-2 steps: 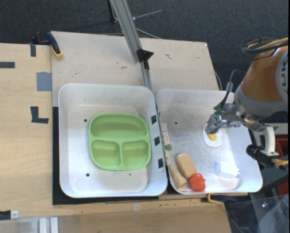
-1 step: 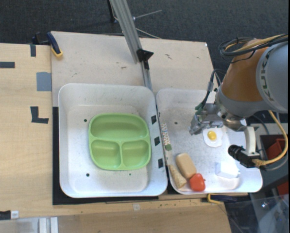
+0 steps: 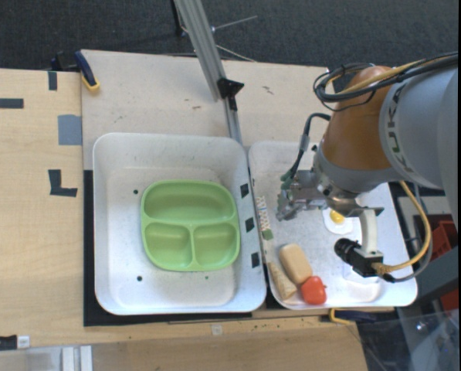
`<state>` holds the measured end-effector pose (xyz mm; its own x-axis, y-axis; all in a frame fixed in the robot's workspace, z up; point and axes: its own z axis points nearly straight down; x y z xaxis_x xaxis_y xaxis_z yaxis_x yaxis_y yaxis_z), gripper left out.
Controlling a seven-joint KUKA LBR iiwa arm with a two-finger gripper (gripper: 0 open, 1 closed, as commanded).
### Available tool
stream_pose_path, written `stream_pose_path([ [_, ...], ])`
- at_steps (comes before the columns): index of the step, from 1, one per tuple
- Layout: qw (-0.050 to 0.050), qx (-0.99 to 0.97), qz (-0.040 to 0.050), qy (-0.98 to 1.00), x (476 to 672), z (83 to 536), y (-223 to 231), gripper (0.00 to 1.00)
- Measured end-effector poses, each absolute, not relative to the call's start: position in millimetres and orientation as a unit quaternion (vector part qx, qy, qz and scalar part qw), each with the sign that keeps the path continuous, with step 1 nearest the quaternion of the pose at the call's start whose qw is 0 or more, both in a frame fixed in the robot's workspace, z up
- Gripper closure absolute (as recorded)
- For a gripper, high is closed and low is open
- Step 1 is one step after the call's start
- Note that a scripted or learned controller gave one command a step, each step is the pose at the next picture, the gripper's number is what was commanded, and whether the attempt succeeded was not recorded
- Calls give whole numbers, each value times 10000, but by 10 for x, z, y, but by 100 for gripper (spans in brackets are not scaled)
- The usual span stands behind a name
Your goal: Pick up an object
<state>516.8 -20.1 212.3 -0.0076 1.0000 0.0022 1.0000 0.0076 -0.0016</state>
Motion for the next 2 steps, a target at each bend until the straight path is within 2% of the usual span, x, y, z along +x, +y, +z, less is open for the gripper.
stream_pose_path([
  [1, 18, -7047, 8, -7095, 5163, 2052, 331, 100],
  [2, 13, -7041, -1, -7101, 5159, 2197, 889, 100],
])
